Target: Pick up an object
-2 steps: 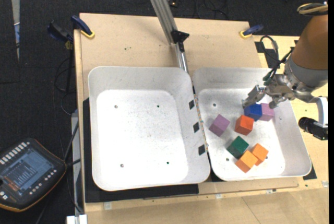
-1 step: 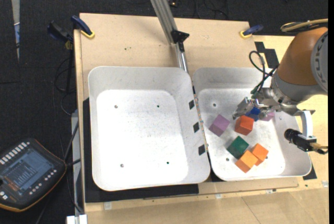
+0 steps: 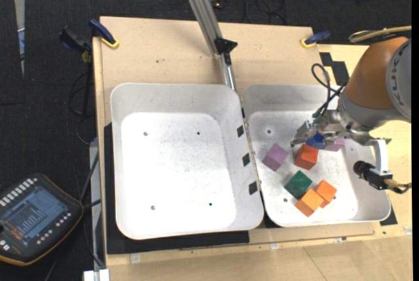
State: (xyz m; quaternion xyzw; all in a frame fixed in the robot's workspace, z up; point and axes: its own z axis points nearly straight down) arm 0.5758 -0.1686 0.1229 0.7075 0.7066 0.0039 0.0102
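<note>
Several small blocks lie in the right bin [image 3: 275,121]: a lilac cube [image 3: 275,156], a red-orange cube [image 3: 306,156], a green cube [image 3: 299,183] and two orange blocks [image 3: 326,191] [image 3: 307,204]. My gripper [image 3: 313,135] is low over the bin's middle, right above the red-orange cube. A small blue piece [image 3: 318,139] shows at the gripper's tip, and a pale purple piece [image 3: 334,145] lies just to its right, partly hidden by the wrist. I cannot tell whether the blue piece is a block or part of the gripper.
The left bin [image 3: 124,142] adjoins the right one along a shared rim with black clips [image 3: 247,158]. A slanted metal pole [image 3: 203,4] ends at the bins' back edge. A black fitting [image 3: 368,173] on the arm hangs over the right bin's right side.
</note>
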